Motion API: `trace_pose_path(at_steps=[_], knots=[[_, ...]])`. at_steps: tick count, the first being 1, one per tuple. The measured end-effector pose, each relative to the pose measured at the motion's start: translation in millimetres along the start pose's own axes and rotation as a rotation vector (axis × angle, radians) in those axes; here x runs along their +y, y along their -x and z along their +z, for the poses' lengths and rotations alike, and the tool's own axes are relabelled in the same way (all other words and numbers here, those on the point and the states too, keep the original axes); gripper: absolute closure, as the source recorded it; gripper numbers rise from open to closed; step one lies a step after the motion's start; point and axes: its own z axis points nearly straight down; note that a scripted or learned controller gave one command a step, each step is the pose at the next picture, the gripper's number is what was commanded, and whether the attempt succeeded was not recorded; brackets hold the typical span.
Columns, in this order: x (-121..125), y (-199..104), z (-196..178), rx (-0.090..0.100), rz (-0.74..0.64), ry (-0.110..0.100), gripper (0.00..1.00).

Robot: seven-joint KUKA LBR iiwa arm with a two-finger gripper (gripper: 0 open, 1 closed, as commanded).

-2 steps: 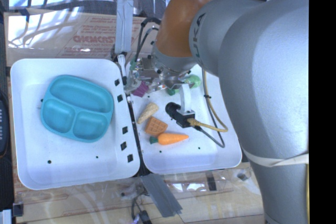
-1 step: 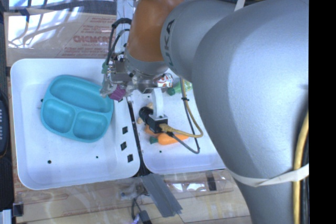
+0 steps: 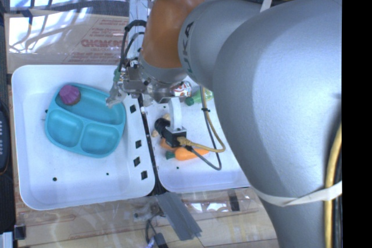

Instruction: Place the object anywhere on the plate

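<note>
Dark grey carpet runs along the top of the view, and below it a wooden desk [image 3: 70, 38] with a sheet of clear plastic carries two shallow white bins side by side. The left white bin [image 3: 35, 177] holds a light blue plastic plate with three compartments [image 3: 84, 122], lying slightly tilted in the upper part of the bin. A small round purple object [image 3: 70, 94] sits in the plate's upper compartment, near its top left corner. The right white bin [image 3: 197, 180] is largely covered by the arm; near its middle lies a small orange carrot-shaped toy [image 3: 186, 154], with a black cable looping over it. A green and white item just above it is too hidden to identify. The large grey robot arm with an orange band [image 3: 256, 78] reaches in from the right and fills much of the scene. Its metal two-finger hand [image 3: 115, 97] hangs over the right edge of the plate, close to the wall between the bins. Whether the hand is apart or together cannot be told from this angle.
</note>
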Motion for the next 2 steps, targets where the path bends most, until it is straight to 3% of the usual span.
trace_pose_path(at_steps=[1, 2], knots=[[-6.9, -35.5, -152.3, 0.004, 0.001, 0.017, 0.00], [68.4, -30.2, -213.4, 0.000, 0.002, 0.009, 0.00]])
